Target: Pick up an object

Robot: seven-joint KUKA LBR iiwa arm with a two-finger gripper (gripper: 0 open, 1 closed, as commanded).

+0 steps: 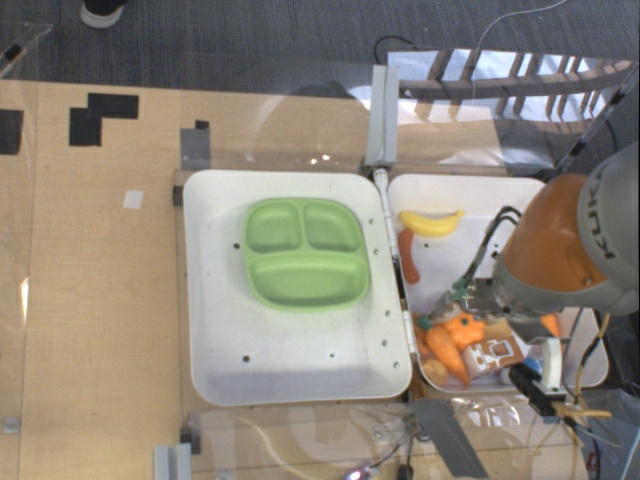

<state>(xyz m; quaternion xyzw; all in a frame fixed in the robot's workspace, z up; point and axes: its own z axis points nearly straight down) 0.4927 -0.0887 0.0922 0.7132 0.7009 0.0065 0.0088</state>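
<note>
Arm (560, 243) lowered over the right bin (520, 193), gripper (478, 306) set just above a pile of orange carrots (448, 343) at that bin's near edge, finger state impossible to tell, banana (431, 222) and red sausage (406, 255) seen beside the bin's left wall, green divided plate (305, 253) placed in the left bin (215, 298).

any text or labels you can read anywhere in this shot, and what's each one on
"KU": dark letters on the grey arm at the right edge, cut off by the frame.
Small box among the items in the right bin: has print, too blurred to read.
Nothing legible on the green plate or the banana.
</note>
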